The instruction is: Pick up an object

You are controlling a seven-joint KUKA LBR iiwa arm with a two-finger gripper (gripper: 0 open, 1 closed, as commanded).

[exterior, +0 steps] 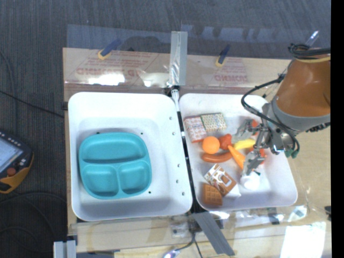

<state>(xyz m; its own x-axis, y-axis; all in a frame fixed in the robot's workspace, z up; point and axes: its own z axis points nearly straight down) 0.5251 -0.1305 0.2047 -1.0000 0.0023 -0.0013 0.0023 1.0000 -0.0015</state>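
The right bin (279,190) holds several toy foods. An orange ball (210,144) lies above a red sausage (215,157), with a carrot (236,156) and a yellow banana (244,143) beside them. Two small patterned boxes (213,122) rest near the bin's back. A brown waffle (212,195) and a white-and-brown packet (219,178) lie at the front, next to a white object (251,182). My gripper (253,157) hangs low over the bin's right half, just right of the carrot and above the white object. The wrist and its cables hide the tips.
A teal divided plate (114,163) lies in the left bin (86,104). A metal divider post (178,58) stands at the back between the bins. The arm's orange band (306,87) overhangs the right bin's back right corner. A handheld controller (12,163) sits at far left.
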